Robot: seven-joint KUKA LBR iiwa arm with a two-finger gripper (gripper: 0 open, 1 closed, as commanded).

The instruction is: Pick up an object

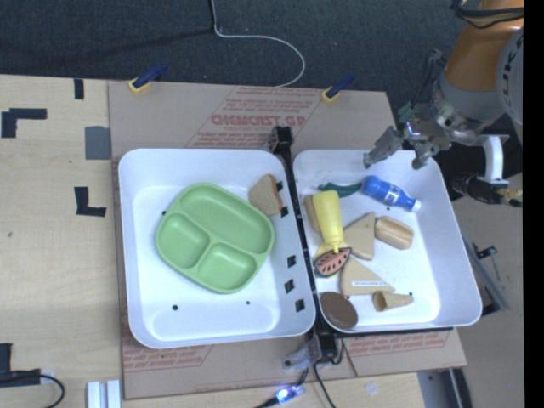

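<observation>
The claw (398, 149) hangs over the far right corner of the right bin (455, 253), its two dark fingers (378, 154) spread apart with nothing between them. Just below it lies a blue bottle (387, 191) of smooth plastic with a white cap, its long axis running from upper left to lower right and the cap end pointing toward the bin's right wall. Beside the bottle's left end a thin teal piece (340, 189) curves across the white floor. A yellow bottle (328, 215), also smooth, lies nearly parallel to the divider between the bins, its narrow neck pointing toward the near edge and touching an oval slice with a reddish seeded face (331, 261). Tan wedge-shaped blocks (361, 235) with a matte, wood-like look sit to the right of the yellow bottle, and a rounded tan loaf shape (395, 232) lies just beyond them. Nearer the front edge rest a flat pale triangle (364, 277), a small tan piece (393, 301) and a dark brown disc (341, 311). In the left bin (136, 253) a pale green tray (215, 236) with three compartments sits tilted as a diamond, and a tan slice (267, 195) lies near its upper right corner. Both bins rest on brown cardboard (246, 117) laid on the bench (51, 253).
</observation>
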